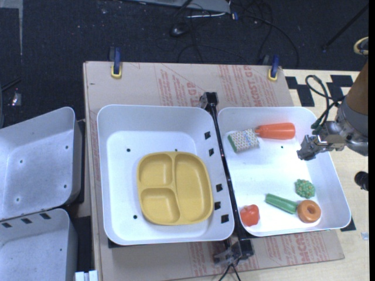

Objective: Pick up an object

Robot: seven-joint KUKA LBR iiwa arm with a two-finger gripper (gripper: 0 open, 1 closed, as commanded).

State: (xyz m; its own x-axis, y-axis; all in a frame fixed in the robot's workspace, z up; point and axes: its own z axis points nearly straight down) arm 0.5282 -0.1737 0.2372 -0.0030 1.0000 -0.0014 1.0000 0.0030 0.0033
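carrot (275,131) — no readable label

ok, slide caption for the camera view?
End effector over right bin of toy food; yellow plate in left bin.

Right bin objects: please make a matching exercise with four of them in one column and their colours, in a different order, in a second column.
Things:
1. carrot
2. broccoli
3. sponge
4. tomato

Colours:
A. red
B. pale with a speckled pattern
C. orange
D. green

All four lie in the right bin.

Pairs: 1-C, 2-D, 3-B, 4-A
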